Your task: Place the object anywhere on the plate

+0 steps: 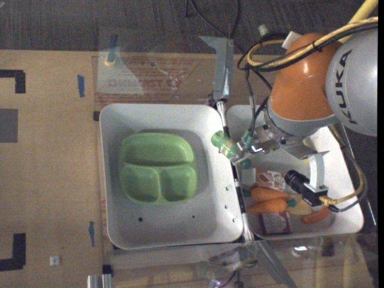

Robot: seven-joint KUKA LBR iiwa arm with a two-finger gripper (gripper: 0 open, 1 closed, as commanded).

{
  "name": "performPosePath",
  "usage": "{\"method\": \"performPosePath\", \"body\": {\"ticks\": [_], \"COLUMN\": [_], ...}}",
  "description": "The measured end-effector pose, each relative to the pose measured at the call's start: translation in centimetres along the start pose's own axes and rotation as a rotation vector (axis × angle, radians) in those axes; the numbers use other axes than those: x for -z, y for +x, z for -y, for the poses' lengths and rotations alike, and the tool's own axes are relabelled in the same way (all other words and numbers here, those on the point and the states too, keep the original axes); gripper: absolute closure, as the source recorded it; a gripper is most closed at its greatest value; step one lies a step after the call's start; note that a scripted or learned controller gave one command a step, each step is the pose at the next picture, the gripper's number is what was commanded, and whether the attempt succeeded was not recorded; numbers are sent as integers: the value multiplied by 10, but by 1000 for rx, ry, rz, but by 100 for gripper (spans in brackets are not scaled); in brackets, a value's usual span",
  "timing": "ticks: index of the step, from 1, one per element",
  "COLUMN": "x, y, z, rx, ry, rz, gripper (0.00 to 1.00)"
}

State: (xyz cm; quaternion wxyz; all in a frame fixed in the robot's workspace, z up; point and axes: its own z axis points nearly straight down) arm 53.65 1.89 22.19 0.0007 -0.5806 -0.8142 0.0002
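Camera view looks down on two white bins: the left bin (114, 221) holds a green divided plate (158, 167) with three compartments, lying a little left of the bin's middle. The grey arm (354, 83) with its orange band (303, 71) reaches in from the right, and its gripper (235, 149) sits over the shared wall between the bins. A small light-green object (221, 140) — its exact kind is hard to tell — shows at the fingertips, apparently clamped between them, just right of the plate and apart from it. The right bin (351, 218) holds two orange carrots (268, 200), a small printed packet (270, 178) above them and a dark red packet (275, 222) below.
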Motion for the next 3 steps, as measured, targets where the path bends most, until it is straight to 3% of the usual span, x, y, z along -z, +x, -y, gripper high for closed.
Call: {"method": "performPosePath", "body": {"ticks": [1, 2, 3], "x": [-31, -62, -62], "y": [36, 94, 94], "z": [-86, -84, -84], "rx": [-32, 71, 70], "ry": [-2, 1, 0], "rz": [1, 0, 0], "gripper": [100, 100, 0]}}
